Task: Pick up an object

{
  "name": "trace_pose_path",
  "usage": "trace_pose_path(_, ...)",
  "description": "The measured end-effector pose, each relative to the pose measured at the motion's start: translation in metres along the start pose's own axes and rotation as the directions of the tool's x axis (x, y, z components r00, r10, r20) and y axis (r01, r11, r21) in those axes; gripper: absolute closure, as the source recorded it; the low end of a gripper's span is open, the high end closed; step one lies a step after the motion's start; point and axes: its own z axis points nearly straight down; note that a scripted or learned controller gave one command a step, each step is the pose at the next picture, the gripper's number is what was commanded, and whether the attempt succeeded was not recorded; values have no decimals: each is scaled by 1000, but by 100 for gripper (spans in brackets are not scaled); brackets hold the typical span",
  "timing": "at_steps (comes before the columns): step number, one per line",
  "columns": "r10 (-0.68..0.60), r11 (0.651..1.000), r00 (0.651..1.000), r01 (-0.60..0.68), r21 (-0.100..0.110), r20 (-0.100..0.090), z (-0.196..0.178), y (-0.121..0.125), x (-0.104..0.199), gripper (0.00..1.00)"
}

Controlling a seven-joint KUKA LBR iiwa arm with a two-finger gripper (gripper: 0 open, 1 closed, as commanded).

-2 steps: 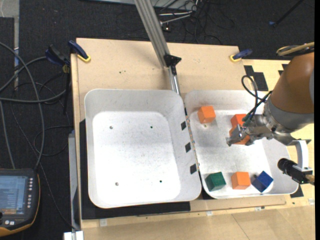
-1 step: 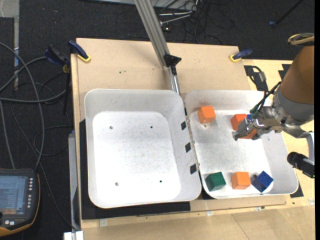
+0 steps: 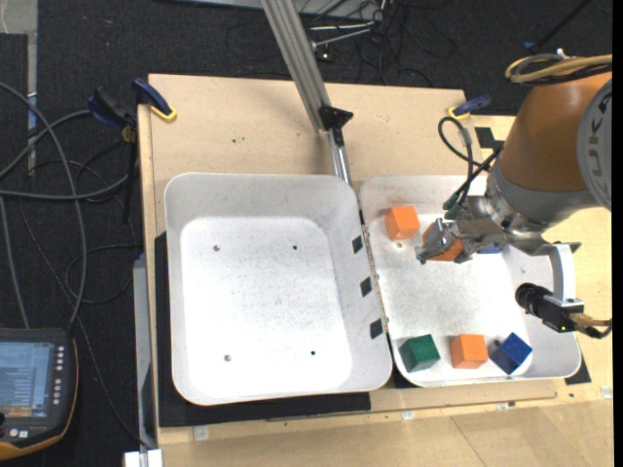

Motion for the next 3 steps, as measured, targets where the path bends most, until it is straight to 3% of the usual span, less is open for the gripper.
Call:
trace_pose_path(1,-1,1000,1000,1,0,-1,3,18,62,100)
trace_pose_path(3,1,1000,1000,-1,0,0,20,38,156,100)
